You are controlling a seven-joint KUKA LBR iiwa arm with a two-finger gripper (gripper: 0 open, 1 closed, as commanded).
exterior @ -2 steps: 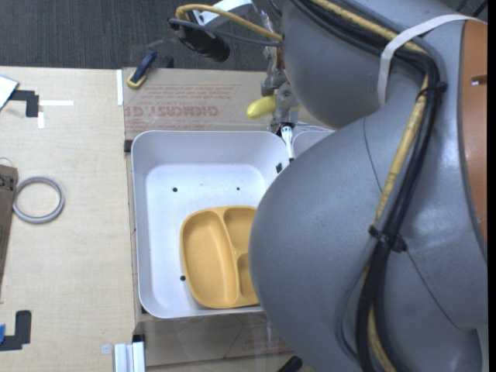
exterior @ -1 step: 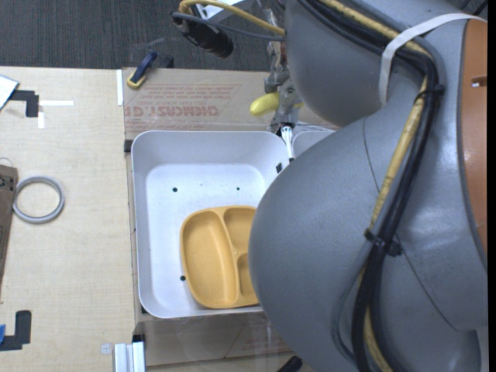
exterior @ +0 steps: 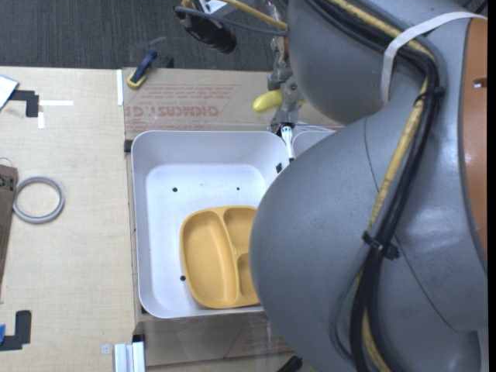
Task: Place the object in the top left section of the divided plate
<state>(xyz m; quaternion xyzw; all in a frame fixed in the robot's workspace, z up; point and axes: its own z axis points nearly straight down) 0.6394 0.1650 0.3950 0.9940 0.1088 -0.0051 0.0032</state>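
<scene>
The grey arm (exterior: 387, 208) takes up the right half of the view, with a black and yellow cable bundle running down it. It covers most of the right bin (exterior: 314, 136), of which a corner of white rim shows just below and right of the gripper (exterior: 285, 99).

The pale wooden bench (exterior: 70, 130) stretches away to the gripper's left. The left bin (exterior: 139, 208) lies below and left of the gripper, its far right corner almost under the gripper's tip. A sheet of printed brown cardboard (exterior: 194, 99) lies along the far side of this bin, level with the gripper and to its left.

The yellow divided plate (exterior: 209, 258) sits in the near right part of the left bin, well below the gripper. Its large section is in plain sight, and the arm hides part of its two smaller ones.

A grey tape ring (exterior: 15, 204) rests on the bench far to the left.

The gripper is a narrow metal piece pointing down; whether it is spread or closed cannot be told. The small yellow object (exterior: 266, 101) is right against its left side, over the cardboard and outside the plate.
</scene>
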